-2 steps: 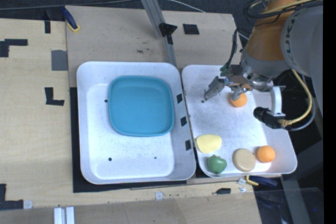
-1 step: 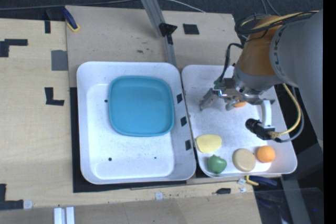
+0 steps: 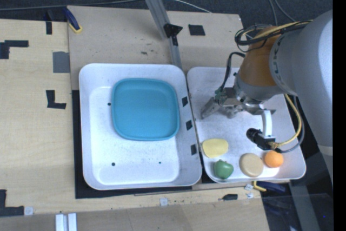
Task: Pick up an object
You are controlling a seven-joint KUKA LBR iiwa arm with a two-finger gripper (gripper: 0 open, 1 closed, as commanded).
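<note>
Okay, candidates sit in the lower part of the right bin [image 3: 281, 84]: yellow piece [image 3: 215, 147], flat and smooth, longer across the frame than down it; green piece [image 3: 222, 169] just below it; beige disc [image 3: 251, 164] and orange ball [image 3: 273, 159] touching at lower right. My gripper [image 3: 212, 110] hangs above them, mid-frame right, near the bin's left wall. Nearest target is the yellow piece, lying straight down-frame from my fingertips, so I judge the next move a short drop toward the frame's bottom. Whether my tool is apart or together I cannot tell; nothing is visibly in it. Left bin [image 3: 92, 132] holds a blue plate [image 3: 145, 108], glossy, rounded square.
</note>
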